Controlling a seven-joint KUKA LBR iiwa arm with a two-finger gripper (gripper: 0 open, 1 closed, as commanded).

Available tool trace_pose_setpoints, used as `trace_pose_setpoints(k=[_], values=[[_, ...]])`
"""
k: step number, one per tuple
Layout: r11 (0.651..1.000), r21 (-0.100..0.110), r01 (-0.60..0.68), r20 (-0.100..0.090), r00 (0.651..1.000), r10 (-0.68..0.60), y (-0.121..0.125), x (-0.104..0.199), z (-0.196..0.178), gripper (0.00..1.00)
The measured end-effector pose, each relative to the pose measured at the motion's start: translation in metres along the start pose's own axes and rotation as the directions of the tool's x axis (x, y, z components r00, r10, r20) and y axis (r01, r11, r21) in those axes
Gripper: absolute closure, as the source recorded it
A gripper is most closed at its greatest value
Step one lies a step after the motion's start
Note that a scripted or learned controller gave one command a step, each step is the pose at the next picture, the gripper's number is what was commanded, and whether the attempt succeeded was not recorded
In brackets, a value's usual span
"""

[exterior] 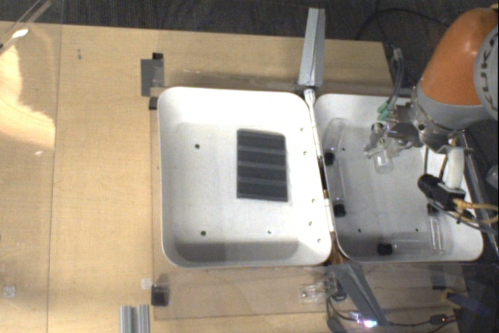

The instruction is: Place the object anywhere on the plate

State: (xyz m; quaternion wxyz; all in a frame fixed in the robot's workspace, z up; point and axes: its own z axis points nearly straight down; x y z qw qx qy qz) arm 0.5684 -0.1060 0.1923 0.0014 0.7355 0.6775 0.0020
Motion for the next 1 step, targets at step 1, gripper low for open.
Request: trace_pose_setpoints(k=[1], values=[[0.911,0.003,-0.412,0.002,0.911,0.412,0.0154,0.0822,0.0084,1.00]])
